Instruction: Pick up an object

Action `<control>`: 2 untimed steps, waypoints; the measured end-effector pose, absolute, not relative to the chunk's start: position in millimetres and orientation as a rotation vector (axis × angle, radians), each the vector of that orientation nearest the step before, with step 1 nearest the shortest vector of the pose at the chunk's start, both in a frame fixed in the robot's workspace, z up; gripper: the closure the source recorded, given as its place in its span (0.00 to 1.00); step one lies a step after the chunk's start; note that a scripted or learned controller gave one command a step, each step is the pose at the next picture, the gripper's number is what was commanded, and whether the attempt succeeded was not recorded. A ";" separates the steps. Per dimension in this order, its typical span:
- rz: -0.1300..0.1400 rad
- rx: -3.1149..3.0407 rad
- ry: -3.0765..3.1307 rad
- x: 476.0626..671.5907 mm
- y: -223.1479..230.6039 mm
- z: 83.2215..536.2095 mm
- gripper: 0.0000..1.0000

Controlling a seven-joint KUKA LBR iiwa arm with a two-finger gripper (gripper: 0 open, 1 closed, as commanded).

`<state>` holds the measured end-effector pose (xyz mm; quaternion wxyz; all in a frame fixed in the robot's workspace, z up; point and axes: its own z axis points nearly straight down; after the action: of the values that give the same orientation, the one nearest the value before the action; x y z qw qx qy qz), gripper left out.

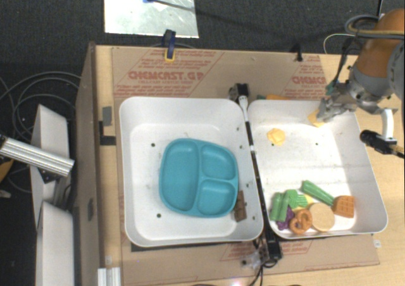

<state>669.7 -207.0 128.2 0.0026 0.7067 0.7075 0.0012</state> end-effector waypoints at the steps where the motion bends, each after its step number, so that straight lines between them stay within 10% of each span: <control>1: 0.008 2.211 2.219 670.7 -206.8 192.0 1.00; 2: 0.003 2.215 2.223 669.3 -206.4 187.5 0.00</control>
<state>669.3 -206.4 187.5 0.0020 0.7058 0.7084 0.0008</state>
